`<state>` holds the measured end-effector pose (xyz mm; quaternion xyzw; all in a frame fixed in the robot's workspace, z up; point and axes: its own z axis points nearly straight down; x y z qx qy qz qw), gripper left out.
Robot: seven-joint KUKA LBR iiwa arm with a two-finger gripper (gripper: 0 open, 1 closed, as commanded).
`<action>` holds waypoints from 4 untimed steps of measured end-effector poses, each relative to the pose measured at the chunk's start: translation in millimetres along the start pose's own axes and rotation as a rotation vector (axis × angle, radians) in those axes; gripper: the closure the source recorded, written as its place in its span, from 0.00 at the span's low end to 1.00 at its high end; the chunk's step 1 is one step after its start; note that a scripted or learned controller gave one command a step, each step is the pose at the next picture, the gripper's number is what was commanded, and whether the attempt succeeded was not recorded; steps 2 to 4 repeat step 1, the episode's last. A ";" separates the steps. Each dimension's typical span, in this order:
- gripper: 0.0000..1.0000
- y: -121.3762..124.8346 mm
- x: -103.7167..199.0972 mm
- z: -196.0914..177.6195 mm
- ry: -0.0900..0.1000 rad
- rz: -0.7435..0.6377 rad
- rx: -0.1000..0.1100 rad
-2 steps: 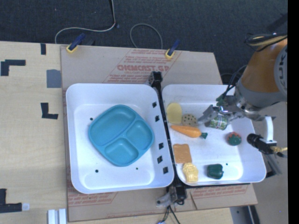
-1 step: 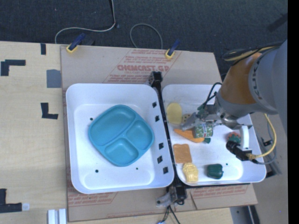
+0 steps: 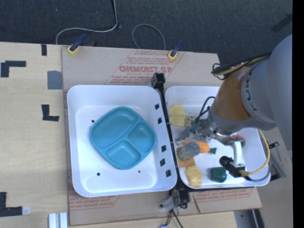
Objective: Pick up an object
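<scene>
In the right bin [image 3: 264, 148], nearest the camera, a yellow corn-like toy [image 3: 194, 175] and a dark green piece [image 3: 218, 175] lie by the front wall, with a round grey object [image 3: 189, 149] on orange pieces [image 3: 203, 147] just behind them and a pale yellow object [image 3: 177, 115] farther back. The arm's hand [image 3: 202, 133] hangs low over that middle clutter, and whether it is apart or together I cannot tell. The left bin [image 3: 76, 127] holds a blue divided tray [image 3: 123, 137], both bins sitting on the desk [image 3: 28, 137]

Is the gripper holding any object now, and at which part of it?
It cannot be told: the gripper is low among the small objects in the right bin, and the arm covers it.
</scene>
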<state>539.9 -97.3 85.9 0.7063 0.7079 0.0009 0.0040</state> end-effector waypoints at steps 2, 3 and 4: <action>1.00 1.3 -2.3 -11.4 -0.001 0.003 -0.002; 1.00 1.3 -2.3 -11.4 -0.001 0.003 -0.002; 1.00 1.3 -2.3 -11.4 -0.001 0.003 -0.002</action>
